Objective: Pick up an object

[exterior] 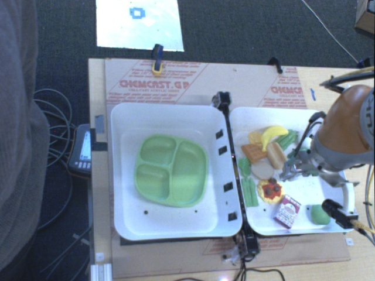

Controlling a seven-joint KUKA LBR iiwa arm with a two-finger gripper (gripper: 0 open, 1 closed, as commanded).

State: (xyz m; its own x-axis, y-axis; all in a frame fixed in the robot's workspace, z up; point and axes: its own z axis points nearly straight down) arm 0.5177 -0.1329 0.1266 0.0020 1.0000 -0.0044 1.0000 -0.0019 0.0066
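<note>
Arm [351, 127] reaches in from the right, over the right bin [304, 227]. Gripper [288, 173] sits low among the toy food, near the middle of that bin; whether it is spread or pressed together cannot be told at this angle, and nothing can be made out between its tips.

Right bin contents: yellow banana [273, 134] at the top, green beans [287, 139] just beside it, an orange block [254, 152], a tan bread roll [276, 154], a pale round disc [262, 170], a pizza slice with red dots [270, 189] just left of the gripper, a green strip [249, 192] along the left wall, a red-and-white carton [287, 211] toward the front, and a green round piece [319, 214] at front right.

Left bin [126, 215] holds a light green divided tray [172, 170], lying flat near its middle.

Both bins rest on a board on the surface [199, 81].
</note>
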